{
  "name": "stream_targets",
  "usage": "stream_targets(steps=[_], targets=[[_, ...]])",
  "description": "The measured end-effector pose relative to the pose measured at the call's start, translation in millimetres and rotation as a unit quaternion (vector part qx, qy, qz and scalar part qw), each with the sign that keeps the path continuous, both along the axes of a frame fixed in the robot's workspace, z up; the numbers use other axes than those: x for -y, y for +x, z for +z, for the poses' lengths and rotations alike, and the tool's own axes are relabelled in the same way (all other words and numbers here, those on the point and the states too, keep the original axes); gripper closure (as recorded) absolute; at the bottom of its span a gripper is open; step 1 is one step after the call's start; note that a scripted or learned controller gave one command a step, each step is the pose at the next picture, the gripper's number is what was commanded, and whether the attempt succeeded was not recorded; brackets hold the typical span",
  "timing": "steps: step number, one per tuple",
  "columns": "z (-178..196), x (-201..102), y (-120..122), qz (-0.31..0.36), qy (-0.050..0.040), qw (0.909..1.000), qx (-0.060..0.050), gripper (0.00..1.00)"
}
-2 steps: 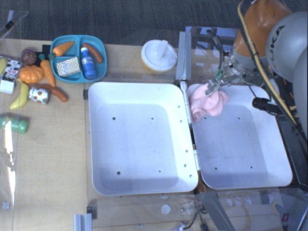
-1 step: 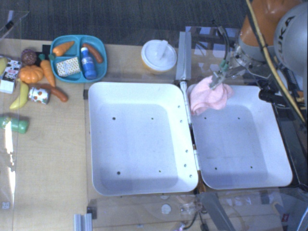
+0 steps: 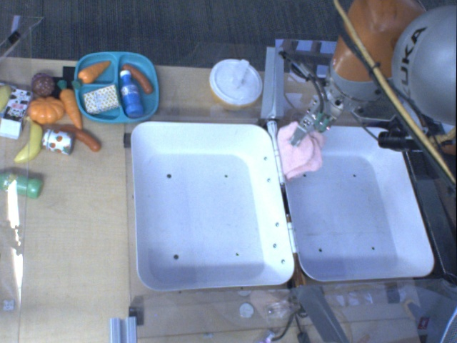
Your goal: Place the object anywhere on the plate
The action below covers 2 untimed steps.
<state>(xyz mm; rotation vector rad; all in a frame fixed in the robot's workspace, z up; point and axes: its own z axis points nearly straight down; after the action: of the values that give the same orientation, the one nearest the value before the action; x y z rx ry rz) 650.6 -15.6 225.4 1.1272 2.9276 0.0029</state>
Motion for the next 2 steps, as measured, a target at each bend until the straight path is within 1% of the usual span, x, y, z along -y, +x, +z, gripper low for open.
stream_targets(steps=[1,2], targets=[[4.6,-46.3,-37.9,0.199,-0.0005,0.9800,0.001,1.00],[-4.8,-80.6,-70.0,0.361,-0.0003,0.9327,0.000,1.00]])
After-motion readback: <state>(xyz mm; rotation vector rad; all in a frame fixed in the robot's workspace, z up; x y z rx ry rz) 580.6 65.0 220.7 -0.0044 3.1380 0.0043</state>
